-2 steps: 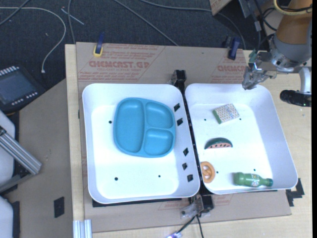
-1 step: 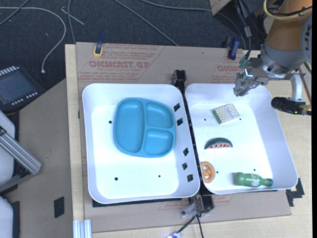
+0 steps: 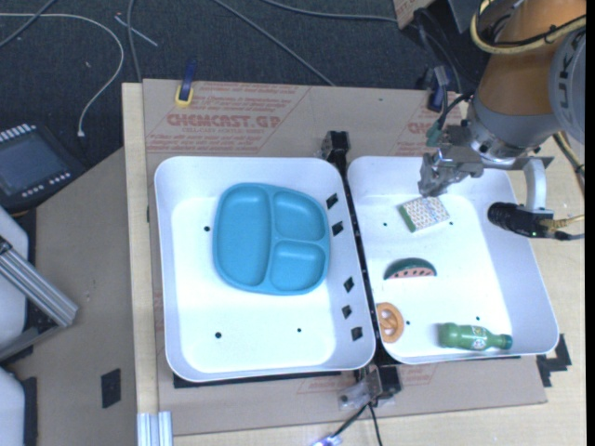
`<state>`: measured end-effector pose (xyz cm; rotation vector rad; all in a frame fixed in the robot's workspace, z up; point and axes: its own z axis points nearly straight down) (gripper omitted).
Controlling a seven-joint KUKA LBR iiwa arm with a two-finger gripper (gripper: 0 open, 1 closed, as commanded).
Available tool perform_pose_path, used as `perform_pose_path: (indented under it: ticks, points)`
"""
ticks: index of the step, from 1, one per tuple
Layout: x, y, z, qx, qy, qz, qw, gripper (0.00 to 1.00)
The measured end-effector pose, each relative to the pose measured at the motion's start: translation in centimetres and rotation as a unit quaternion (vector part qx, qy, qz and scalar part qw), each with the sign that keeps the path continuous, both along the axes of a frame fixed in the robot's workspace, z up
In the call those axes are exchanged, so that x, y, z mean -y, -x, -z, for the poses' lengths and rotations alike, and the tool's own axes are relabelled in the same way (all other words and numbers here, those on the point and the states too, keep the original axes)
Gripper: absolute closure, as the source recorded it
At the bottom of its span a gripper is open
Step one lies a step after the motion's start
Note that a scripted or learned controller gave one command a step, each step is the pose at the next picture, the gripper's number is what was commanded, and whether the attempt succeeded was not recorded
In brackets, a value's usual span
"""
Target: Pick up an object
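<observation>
We see the claw [image 3: 433,186] hanging over the right bin [image 3: 521,277], but we cannot tell its state. Just below its tip lies a checkered pad [image 3: 425,214], seemingly apart from it. Further below rest a watermelon slice [image 3: 410,269], a pretzel [image 3: 389,321] and a green bottle [image 3: 474,337]. Left of the claw, a blue divided plate [image 3: 271,238] sits in the other bin [image 3: 186,277]

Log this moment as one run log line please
end effector: above checkered sponge, right bin | grasp: none seen | untouched: watermelon slice, pretzel, green bottle | left bin: blue tray
</observation>
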<state>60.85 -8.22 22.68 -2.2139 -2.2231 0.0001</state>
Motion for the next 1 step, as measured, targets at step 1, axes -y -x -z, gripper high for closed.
perform_pose_path:
  ticks: [1]
  points:
    - [-5.03,2.46,-1.04,0.000,-0.0003,0.000,1.0000,1.00]
